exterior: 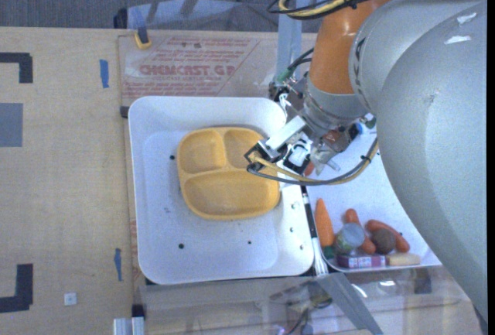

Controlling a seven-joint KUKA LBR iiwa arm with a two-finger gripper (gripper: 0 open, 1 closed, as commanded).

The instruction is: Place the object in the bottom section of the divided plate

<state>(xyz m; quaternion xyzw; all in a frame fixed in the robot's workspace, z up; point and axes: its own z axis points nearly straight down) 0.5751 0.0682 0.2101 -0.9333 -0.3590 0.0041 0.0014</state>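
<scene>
- Plate: yellow divided plate (pixel 228 171) lies in the left bin (pixel 147 171), towards its upper right; its large bottom section (pixel 228 196) faces the near side of the view.
- End effector (pixel 315 159) hangs at the plate's right edge, over the border between the two bins, beside the upper part of the plate and not over the bottom section.
- Grasp state: cannot tell; wrist hardware and cables hide it.
- Loose things: orange carrot (pixel 323 223) and a cluster of small pieces (pixel 371 239) lie in the right bin (pixel 348 190), below and to the right of the end effector, apart from it and off the plate.
- Which piece is the task's object: cannot tell.
- Bins sit on a pale wooden surface (pixel 62 171).
</scene>
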